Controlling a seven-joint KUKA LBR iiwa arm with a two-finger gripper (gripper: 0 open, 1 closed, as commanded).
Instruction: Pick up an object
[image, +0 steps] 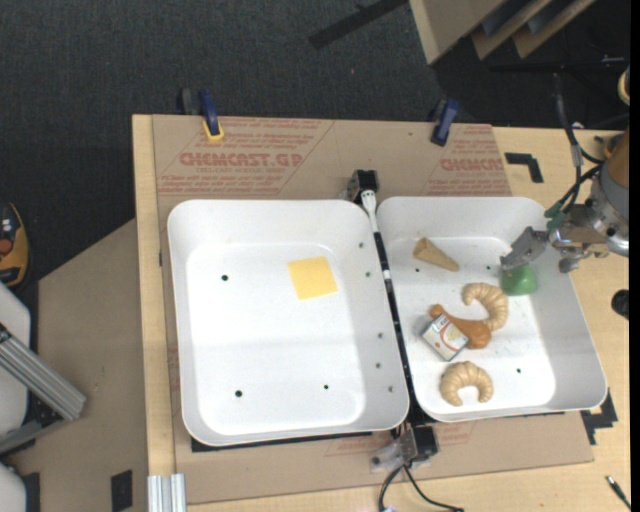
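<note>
The bench carries two shallow white bins side by side on a brown board printed with red lettering.

Left bin (200, 300): holds one flat yellow square (312, 277), lying in the upper middle of the floor, well apart from every wall.

Right bin (570, 330): holds the remaining objects.
- A tan wedge (435, 254) lies near the upper left of the floor.
- A curved croissant (488, 302) lies near the centre, with an orange-brown piece (468, 329) just below and touching it.
- A small white carton with a red label (441, 339) lies against the left end of that orange-brown piece.
- A second croissant (467, 381) lies near the bin's lower wall, just beside the carton.
- A green object (520, 279) sits toward the upper right, near the first croissant.

The gripper (541, 250) reaches in from the right edge, over the right bin's upper-right corner. One grey finger (522, 247) ends directly above the green object — contact cannot be confirmed. The jaw state cannot be told from this angle, and no object is seen between the fingers.

Two blue clamps (208, 108) hold the board's far edge.
</note>
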